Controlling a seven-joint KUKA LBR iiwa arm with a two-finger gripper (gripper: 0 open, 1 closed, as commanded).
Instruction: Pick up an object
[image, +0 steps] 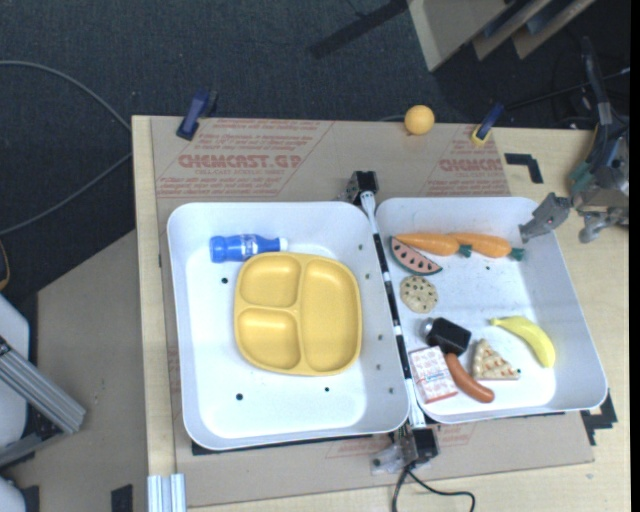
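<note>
Nothing's picked up yet, so basically the whole job is still ahead. The candidates are all lying in the right bin (560, 290): carrot (452, 243) at 12 o'clock, watermelon slice (416, 257) and cookie (418, 292) around 10, banana (531, 338) at 4, pizza slice (493, 362) and hot dog (468, 378) near 6. The gripper (570, 215) sits off the bin's 2 o'clock corner, prongs spread apart, nothing between them. Left bin (200, 400) holds a yellow divided plate (297, 312) and a blue bottle (243, 246).

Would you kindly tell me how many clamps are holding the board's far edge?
2: a blue clamp at the far left corner, and another blue clamp far right, beside the orange ball.
</note>
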